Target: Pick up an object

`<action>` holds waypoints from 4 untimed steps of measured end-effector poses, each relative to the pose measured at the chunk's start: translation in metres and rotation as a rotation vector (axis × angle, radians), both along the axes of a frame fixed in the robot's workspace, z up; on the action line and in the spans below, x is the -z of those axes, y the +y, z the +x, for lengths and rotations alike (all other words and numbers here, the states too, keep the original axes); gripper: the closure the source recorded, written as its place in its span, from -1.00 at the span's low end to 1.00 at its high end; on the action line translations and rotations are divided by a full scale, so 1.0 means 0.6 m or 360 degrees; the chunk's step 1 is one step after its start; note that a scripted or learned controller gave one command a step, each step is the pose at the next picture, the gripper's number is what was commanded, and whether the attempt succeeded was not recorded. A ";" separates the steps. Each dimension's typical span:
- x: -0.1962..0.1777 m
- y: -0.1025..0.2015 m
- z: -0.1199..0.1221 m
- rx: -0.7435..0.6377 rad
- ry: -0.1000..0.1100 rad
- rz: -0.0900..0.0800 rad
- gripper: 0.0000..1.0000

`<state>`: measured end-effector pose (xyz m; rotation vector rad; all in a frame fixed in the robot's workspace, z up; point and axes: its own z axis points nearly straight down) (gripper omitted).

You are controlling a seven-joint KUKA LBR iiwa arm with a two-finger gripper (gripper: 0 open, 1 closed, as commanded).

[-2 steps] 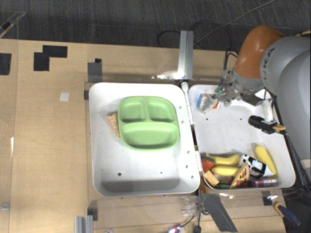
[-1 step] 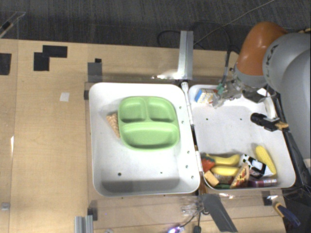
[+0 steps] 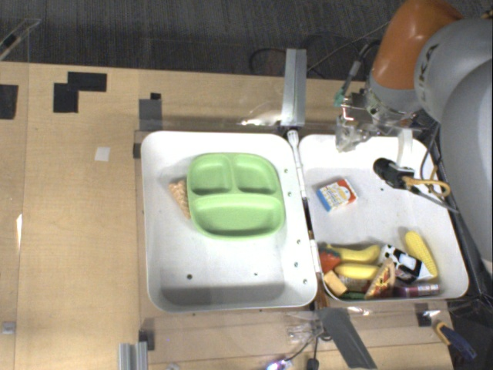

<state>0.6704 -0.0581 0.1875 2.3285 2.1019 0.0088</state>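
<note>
In the left white bin (image 3: 162, 276), a light-green plastic tray with three compartments (image 3: 233, 193) lies flat, covering most of a flat, speckled tan item (image 3: 179, 197) whose edge peeks out at its left side. The rest of that bin's floor is bare.

Across the metal divider rail (image 3: 294, 168), the right white bin (image 3: 362, 222) holds the likely candidates for picking. A small white box with blue and red print (image 3: 337, 195) lies alone near the middle. Along the near edge sits a heap of toy food: two yellow bananas (image 3: 356, 262), a red piece (image 3: 329, 262), and a yellow corn cob (image 3: 420, 253) to the right, with small dark items I cannot identify among them.

The gripper (image 3: 350, 135) hovers over the far rim of the right bin, well apart from the box and the heap. Nothing shows between its fingers, and whether the jaws are spread or closed is too blurred to tell. By my judgement the pick is not yet done: descent, grasp and lift all remain.

The bench is pale wood (image 3: 69, 206) with black square markers at the far left; beyond it lies dark grey carpet (image 3: 192, 21).
</note>
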 end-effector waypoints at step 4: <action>0.002 0.006 -0.001 0.1151 0.0005 0.0006 1.00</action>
